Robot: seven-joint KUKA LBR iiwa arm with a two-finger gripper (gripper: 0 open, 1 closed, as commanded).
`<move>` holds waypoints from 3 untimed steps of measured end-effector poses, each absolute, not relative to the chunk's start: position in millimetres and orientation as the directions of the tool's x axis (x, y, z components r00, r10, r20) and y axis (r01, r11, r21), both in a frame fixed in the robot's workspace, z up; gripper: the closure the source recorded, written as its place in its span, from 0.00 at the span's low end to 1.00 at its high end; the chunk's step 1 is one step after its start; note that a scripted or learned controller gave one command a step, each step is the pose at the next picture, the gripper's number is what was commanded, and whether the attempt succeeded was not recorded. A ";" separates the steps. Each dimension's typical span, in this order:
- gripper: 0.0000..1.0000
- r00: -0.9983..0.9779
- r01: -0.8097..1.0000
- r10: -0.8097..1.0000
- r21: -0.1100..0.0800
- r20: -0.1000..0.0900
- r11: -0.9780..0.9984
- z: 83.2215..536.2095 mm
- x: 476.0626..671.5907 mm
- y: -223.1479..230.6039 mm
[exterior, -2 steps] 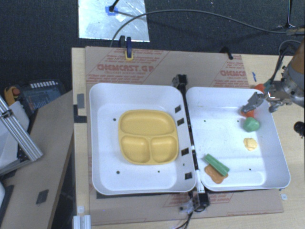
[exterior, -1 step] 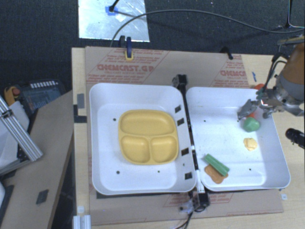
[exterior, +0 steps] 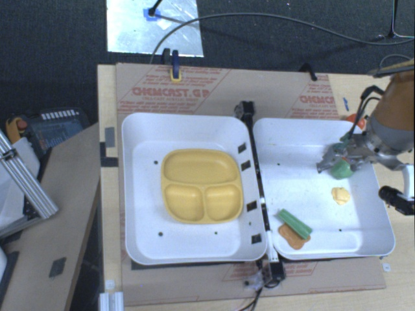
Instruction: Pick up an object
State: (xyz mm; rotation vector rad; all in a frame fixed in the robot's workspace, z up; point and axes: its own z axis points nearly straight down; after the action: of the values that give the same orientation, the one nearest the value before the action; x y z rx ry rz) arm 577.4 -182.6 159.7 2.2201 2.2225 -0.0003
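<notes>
1. Dark carpet runs behind the desk [exterior: 337,86], which wears a printed cardboard sheet under two shallow white bins set side by side.
2. From my remote seat I see the gripper [exterior: 338,161] low over the upper right part of the right bin [exterior: 305,135], with the arm [exterior: 395,118] coming in from the right edge.
3. A small green object [exterior: 341,170] sits right at the fingers, apparently between them. I judge them closed narrowly around it, though the blur there keeps me from being certain it is truly clamped rather than just touched.
4. So the relation that matters: the green piece lies directly at the fingertips, slightly below and to the right of their middle in the picture. It looks roundish, with no clear long axis I can read.
5. Just below it, apart from the gripper, lies a small yellow lump [exterior: 340,195] on the bin floor.
6. Well apart, near the bin's lower left corner, a long green piece [exterior: 295,223] lies diagonally, its long axis running upper left to lower right, resting on an orange piece [exterior: 292,238].
7. The left bin [exterior: 139,173] carries a yellow divided tray [exterior: 201,185], far from the action.
8. Nothing stands in the way of a straight lift. My worry is only a weak hold slipping.
</notes>
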 end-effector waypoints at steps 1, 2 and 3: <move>0.00 -0.001 1.000 1.000 0.000 0.000 0.001 118.6 576.8 -181.7; 1.00 -0.001 1.000 1.000 0.005 -0.002 0.001 131.3 578.0 -182.3; 1.00 -0.004 1.000 1.000 0.007 -0.002 0.004 196.1 581.3 -183.1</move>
State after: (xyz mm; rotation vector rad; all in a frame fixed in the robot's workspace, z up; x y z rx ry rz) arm 581.3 -183.1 196.1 2.2125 2.2207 0.0059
